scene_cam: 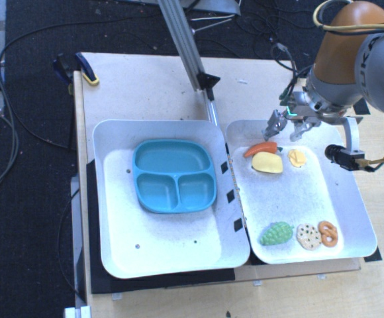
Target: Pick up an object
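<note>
Six food items [267, 163], one blue tray [175, 176]

The grey arm [357, 58] reaches in from the right, its gripper [286, 130] spread open, pointing down.

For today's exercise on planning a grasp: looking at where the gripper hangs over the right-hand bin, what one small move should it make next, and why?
Probably a short descent. The gripper hangs open above the far end of the right bin, holding nothing, with the orange carrot-like piece and the yellow piece just below it. Lowering the gripper around one of them seems the sensible next move.
</note>
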Robot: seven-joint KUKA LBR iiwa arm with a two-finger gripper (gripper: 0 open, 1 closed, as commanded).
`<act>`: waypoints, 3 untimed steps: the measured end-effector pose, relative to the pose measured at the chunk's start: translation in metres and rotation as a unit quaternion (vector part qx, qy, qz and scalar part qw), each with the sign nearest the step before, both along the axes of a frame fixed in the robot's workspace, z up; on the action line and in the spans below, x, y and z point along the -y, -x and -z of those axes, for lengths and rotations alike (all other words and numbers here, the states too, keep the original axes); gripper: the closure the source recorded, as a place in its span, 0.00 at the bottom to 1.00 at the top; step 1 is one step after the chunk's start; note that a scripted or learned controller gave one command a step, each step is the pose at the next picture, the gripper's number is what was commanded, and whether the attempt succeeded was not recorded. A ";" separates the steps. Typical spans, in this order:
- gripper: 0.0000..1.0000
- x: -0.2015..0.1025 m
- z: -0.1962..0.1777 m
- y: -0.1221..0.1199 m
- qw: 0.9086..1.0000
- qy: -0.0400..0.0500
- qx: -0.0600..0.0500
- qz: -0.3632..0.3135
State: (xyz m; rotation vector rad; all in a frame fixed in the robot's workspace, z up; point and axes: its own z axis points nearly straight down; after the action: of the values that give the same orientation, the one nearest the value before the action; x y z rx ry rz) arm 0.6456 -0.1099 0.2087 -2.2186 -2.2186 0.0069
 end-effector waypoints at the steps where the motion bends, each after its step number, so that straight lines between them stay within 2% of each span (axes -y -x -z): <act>1: 0.00 0.000 -0.003 -0.002 1.000 0.000 0.003 0.000; 3: 0.00 0.001 0.109 -0.002 1.000 0.001 0.003 0.000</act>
State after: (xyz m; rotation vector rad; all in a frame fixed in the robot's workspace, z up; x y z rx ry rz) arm 0.6476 -0.1112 0.0993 -2.2221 -2.2225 0.0010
